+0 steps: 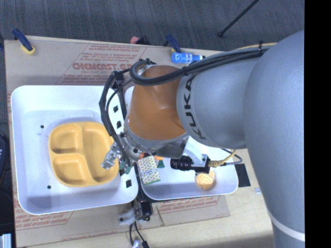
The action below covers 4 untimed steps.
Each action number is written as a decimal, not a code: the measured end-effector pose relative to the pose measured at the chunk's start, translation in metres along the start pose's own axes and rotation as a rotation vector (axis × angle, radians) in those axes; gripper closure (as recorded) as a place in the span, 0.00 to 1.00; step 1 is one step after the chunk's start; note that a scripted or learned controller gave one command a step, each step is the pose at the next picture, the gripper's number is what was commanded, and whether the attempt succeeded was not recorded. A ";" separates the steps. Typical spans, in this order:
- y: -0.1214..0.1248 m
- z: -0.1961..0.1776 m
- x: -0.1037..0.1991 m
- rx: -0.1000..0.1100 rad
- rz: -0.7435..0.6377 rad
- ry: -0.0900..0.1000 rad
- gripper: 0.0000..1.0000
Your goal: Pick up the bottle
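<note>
The bottle (185, 58) is seen at the upper centre of the frame, lying on its side on the cardboard-covered surface (83, 66), outside both bins and just above the arm's orange band (155, 105). The pincer (111, 158) is placed well apart from it, low in the frame over the right edge of the yellow divided tray (77, 154) in the left bin (26, 138); whether it is spread or pressed together cannot be told. A good attempt would probably require the arm to be raised clear of the bin walls, carried to the upper centre, and lowered across the bottle's narrow width.
</note>
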<state>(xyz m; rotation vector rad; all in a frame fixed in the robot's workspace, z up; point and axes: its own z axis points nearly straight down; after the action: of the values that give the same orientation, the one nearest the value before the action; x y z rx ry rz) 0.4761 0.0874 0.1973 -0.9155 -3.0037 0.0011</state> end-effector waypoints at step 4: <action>0.015 0.053 0.005 0.001 -0.429 0.002 1.00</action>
<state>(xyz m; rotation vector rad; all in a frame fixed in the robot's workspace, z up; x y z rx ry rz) 0.4801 0.1026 0.1442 -0.2544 -3.1270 0.0013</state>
